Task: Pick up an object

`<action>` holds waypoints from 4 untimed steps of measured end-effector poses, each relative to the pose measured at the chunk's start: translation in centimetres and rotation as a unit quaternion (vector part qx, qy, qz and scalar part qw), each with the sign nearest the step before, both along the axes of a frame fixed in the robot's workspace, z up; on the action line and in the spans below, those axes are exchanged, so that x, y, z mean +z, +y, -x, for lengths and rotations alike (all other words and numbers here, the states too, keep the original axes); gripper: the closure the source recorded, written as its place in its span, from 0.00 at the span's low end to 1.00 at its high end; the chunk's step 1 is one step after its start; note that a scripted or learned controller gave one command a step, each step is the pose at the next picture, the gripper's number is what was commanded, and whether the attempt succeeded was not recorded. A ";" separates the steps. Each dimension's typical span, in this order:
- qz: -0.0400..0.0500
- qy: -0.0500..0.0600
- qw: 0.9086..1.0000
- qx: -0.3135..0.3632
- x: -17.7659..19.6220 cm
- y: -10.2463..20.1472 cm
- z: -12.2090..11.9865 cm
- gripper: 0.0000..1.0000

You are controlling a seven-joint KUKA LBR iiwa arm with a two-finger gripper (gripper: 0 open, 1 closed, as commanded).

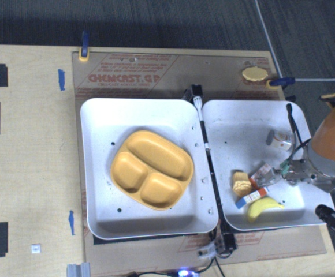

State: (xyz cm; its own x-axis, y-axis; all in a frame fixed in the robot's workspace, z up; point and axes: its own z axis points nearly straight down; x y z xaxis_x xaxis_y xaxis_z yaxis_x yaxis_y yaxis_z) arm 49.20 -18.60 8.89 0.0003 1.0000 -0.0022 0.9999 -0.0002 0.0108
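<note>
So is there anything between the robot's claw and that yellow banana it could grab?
Yes. The gripper sits in the right bin just above the banana, and a small red, white and blue item lies between them, touching the banana's upper left.

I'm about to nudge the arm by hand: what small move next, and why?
Probably ease the gripper down and toward the near wall, onto the banana. The gripper sits in the right bin over the small clutter beside the banana, and nothing shows between its fingers, so no pick has been made.

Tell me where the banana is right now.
The banana lies in the right bin, near its front edge, just below a small blue-and-red item.
</note>
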 end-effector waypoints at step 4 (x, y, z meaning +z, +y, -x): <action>0.000 0.005 1.000 -0.001 -0.3 5.3 -1.3 0.00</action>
State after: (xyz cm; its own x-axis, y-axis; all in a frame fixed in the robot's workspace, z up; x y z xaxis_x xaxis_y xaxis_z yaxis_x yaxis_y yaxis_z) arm 50.49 -13.30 8.56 0.0017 1.0000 -0.0013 1.0000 -0.0017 0.0015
